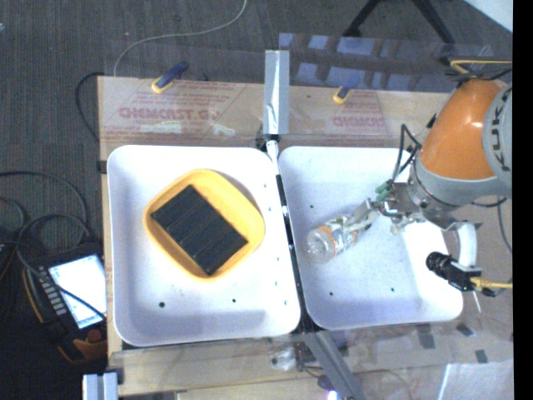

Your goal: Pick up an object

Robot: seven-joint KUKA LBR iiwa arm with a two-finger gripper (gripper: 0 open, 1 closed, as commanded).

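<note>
At the far left edge of the frame, low down, a handheld control pendant [71,294] lies on the floor beside the counter, its cable looping over the carpet. Just right of it the left bin [125,307] fills the centre-left of the frame. In it sits a yellow dish [241,202] with a dark ribbed panel [200,229] lying flat inside. It rests towards the bin's upper middle, well apart from the arm, and looks like an alternative target rather than the one in hand.

A narrow divider runs between the two bins, and behind it an upright metal post [276,90] rises at top centre, flanked by two clamps that pin a clear sheet to the back of the counter.

In the right bin [375,311], a small clear plastic bottle [333,238] lies on its side left of centre, slanting up to the right. Its upper end points straight at the gripper [385,207], which reaches in low from the right below the orange band [466,132] of the arm. The tool seems to touch or nearly touch that end, which suggests the bottle is the chosen object. Whether the fingers are spread or closed, and whether they grip the bottle, I cannot tell; the area is too cluttered. The bottle rests on the bin floor, so the pick looks unfinished.
</note>
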